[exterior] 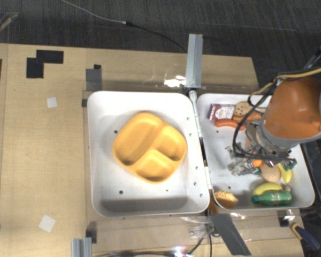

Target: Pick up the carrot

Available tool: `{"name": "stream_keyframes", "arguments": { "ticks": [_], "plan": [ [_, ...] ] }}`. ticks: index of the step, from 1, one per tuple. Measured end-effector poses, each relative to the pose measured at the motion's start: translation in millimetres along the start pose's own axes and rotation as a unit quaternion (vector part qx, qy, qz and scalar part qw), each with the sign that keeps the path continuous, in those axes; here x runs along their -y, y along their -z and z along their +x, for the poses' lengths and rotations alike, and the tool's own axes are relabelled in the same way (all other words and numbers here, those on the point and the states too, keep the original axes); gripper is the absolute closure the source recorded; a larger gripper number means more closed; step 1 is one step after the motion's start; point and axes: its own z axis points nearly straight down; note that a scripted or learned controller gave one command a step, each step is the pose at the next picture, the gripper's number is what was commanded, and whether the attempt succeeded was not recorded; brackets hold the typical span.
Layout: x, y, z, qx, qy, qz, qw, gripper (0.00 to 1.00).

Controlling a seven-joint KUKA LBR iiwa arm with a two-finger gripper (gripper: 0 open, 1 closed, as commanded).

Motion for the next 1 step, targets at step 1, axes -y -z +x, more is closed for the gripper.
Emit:
{"name": "stream_keyframes", "arguments": {
  "ticks": [1],
  "plan": [
    [45.2,-27.1,-10.7,0.003,0.264,0.004,0.9645,1.0]
  ]
}}
